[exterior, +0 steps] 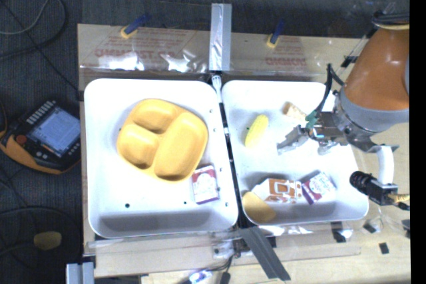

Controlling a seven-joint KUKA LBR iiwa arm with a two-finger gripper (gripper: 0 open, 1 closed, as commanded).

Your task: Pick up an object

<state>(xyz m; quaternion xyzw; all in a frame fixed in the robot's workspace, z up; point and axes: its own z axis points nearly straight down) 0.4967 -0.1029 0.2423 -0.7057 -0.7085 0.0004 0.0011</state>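
Note:
My gripper [303, 145] hangs over the right bin [346, 209], just right of its middle. The two silver fingers [287, 143] are spread apart and nothing sits between them, so it is open. A yellow lemon-shaped item [256, 130] lies to its left. A small tan piece [291, 108] lies just behind it. In front of it, along the bin's near wall, lie an orange and white packet [283, 189], a purple and white packet [318, 184] and a round tan item [258, 206].
The left bin [100, 209] holds a large yellow lumpy object [162, 138] and a small pink and white packet [205, 184]. A raised divider [227, 143] separates the bins. A handheld controller [46, 136] lies on the floor to the left.

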